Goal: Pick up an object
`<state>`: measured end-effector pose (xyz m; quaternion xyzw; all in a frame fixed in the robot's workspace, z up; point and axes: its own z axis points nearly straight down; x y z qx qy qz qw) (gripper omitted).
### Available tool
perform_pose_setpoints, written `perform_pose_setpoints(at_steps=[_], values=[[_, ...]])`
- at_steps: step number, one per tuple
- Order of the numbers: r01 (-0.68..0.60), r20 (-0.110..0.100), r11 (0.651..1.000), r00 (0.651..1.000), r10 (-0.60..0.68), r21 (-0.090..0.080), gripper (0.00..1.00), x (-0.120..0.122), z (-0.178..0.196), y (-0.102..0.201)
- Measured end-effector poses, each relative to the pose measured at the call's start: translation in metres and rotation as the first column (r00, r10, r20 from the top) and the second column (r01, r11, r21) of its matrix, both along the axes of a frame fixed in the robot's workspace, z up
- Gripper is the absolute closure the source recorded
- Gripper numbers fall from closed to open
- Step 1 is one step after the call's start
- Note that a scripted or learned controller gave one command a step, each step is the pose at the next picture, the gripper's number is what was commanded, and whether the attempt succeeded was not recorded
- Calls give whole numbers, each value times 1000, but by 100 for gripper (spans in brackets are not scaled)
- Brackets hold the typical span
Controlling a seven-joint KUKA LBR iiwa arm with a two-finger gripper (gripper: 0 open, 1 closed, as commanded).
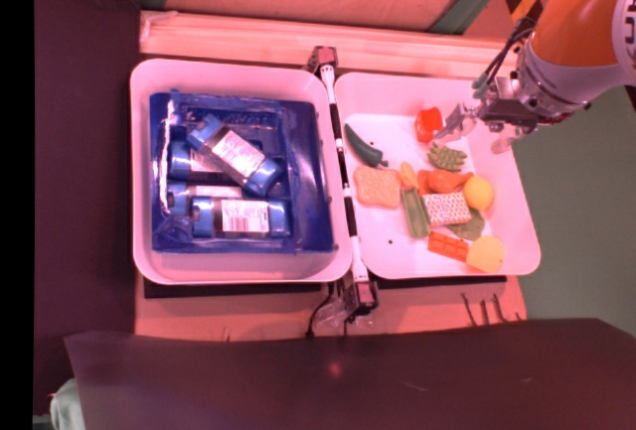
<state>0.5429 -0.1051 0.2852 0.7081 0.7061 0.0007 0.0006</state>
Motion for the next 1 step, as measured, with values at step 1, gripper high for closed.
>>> perform_pose_setpoints(at_steps=[1], values=[[0,0,1000,1000,0,0,0,0,0,0]])
